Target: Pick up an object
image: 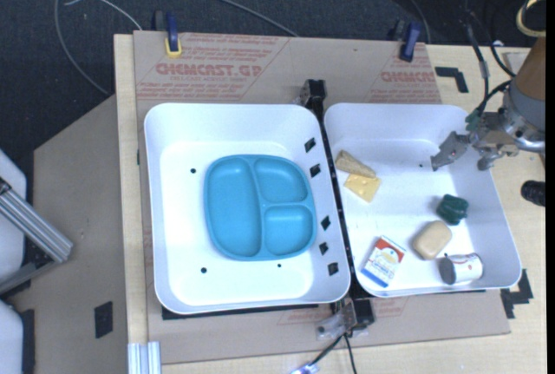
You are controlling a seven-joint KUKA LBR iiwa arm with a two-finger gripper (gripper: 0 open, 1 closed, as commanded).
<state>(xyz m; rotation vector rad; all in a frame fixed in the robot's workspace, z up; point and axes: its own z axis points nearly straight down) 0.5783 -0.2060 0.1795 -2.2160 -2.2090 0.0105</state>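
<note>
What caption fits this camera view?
Pincer hovers over the right bin of small objects; blue divided plate sits in left bin.

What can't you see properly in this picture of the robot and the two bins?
- Arm: mostly cut off by the right edge of the camera view.
- Gripper: too small and blurred to tell how it stands.
- Small card box: its print is too small to read.
- Little white canister: its label is too blurred to read.

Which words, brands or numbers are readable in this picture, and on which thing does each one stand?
"CHEMCAST GP": red print on the brown board behind the left bin.
The same red print behind the right bin: partly readable.
Small card box: print too small.
Cylindrical container: label unreadable.
</note>
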